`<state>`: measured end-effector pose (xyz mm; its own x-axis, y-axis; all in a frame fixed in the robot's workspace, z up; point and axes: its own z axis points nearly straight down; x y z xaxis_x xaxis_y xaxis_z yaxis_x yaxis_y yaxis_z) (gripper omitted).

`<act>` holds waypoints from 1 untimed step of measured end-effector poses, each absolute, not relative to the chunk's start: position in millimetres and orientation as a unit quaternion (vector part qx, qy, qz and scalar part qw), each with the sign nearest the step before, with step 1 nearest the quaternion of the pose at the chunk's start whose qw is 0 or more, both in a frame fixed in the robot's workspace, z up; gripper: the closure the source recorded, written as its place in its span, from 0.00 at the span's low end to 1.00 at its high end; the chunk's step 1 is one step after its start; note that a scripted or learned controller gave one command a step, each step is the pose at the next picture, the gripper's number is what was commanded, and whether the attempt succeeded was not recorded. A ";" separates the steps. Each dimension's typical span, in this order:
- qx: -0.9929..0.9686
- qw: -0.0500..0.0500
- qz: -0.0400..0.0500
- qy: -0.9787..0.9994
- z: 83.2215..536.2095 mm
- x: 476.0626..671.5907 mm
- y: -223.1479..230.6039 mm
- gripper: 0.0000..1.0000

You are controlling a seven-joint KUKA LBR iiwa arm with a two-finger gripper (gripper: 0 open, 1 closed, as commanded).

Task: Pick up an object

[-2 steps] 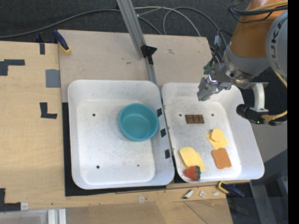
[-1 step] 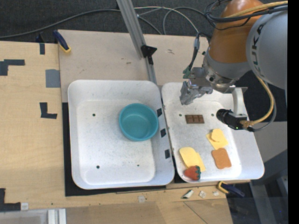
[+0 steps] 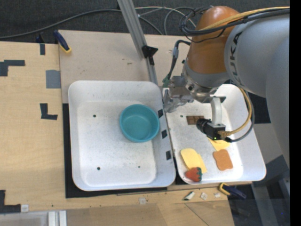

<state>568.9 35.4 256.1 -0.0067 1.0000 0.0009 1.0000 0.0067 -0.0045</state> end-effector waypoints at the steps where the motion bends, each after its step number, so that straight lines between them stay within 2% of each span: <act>1: -0.705 0.001 0.001 -0.709 252.2 557.3 80.4 1.00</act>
